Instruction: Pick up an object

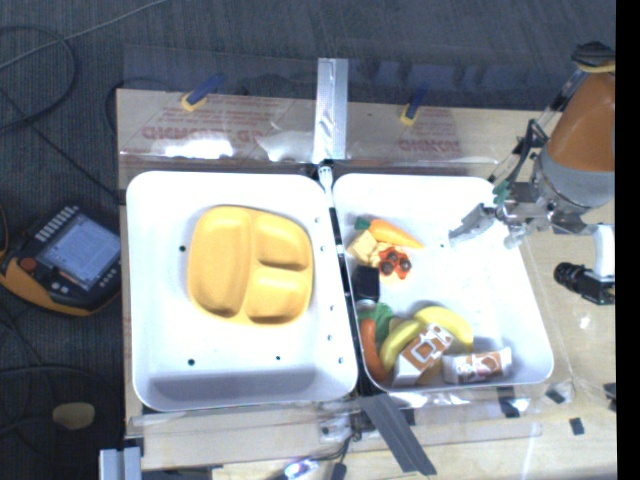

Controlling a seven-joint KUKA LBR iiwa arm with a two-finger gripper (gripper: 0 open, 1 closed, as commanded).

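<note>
Camera view: banana point(425, 328) — yellow, curved (right bin point(520, 298)); end effector point(470, 226) state unclear.

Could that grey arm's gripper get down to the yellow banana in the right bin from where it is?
Probably yes. The gripper hangs above a bare patch of the right white bin, and the yellow banana lies on top of the toy pile, uncovered. A brown-and-white packet crowding its lower side could hamper a clean grasp.

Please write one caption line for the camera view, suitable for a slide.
The tool hovers over the right bin of toy food, beside a left bin holding a yellow tray.
</note>
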